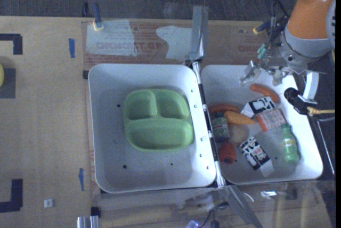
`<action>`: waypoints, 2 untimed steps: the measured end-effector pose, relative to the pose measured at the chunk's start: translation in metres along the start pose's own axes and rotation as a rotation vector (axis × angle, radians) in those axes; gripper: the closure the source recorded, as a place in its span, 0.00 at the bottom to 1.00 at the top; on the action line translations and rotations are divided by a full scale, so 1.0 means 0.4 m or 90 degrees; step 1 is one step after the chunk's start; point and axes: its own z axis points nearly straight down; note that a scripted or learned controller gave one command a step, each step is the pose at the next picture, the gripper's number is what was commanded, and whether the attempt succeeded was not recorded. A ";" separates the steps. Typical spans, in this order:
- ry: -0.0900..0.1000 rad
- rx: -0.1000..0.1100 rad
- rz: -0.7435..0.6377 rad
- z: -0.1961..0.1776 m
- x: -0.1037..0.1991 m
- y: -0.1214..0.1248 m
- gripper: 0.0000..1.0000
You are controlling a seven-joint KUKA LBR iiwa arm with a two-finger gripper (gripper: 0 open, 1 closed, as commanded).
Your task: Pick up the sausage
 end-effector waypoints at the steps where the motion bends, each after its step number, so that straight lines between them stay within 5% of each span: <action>1: -0.001 -0.004 0.002 0.336 -0.042 0.081 0.00; 2: -0.001 -0.005 0.002 0.311 -0.040 0.083 1.00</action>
